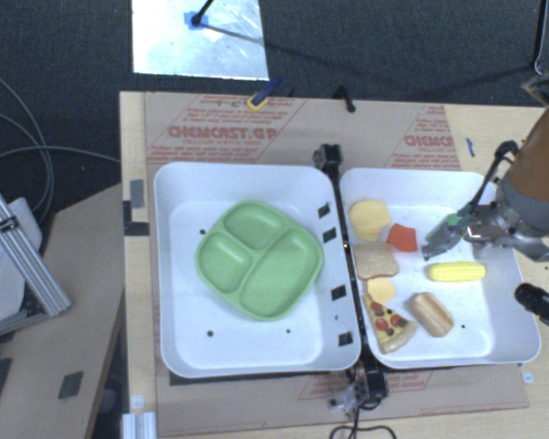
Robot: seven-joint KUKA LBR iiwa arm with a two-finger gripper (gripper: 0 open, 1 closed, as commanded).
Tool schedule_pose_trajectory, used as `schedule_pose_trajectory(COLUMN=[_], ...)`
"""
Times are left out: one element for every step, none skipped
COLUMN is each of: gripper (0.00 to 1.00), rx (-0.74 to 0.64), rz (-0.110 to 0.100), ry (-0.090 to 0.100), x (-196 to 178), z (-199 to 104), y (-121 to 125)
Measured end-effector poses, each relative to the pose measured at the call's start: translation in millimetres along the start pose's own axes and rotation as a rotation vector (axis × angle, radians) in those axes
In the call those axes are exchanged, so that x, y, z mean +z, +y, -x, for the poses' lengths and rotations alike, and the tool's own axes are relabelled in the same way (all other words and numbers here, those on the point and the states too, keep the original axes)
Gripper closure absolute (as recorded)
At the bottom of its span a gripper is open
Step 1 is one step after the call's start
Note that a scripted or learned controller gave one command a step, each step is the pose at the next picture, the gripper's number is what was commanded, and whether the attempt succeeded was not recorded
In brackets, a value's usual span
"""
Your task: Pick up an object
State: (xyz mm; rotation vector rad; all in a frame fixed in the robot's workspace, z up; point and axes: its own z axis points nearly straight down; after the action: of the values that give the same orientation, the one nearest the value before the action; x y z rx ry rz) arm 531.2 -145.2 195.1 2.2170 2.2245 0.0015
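Gripper [436, 243] low in right bin [508, 341], above corn cob [456, 271], beside red piece [402, 237]. We cannot tell claw's opening; nothing visibly held. Pick not yet done.

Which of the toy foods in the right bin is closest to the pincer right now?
The yellow corn cob, lying just below the pincer; the orange-red piece sits farther left.

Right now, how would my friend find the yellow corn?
Look in the right-hand white bin, the one with toy food. Near its right side, just below the gripper, lies the corn. It is the only long, bright yellow piece; the hot dog below it is brown.
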Motion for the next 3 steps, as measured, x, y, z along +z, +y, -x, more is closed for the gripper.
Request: schedule_pose_trajectory(gripper=[0.00,0.00,0.00], rx=[0.004,0.000,-0.001], rz=[-0.012,0.001,0.005], ry=[0.004,0.000,-0.006], x=[111,111,107], z=[-8,-4,-62], y=[-49,-29,-44])
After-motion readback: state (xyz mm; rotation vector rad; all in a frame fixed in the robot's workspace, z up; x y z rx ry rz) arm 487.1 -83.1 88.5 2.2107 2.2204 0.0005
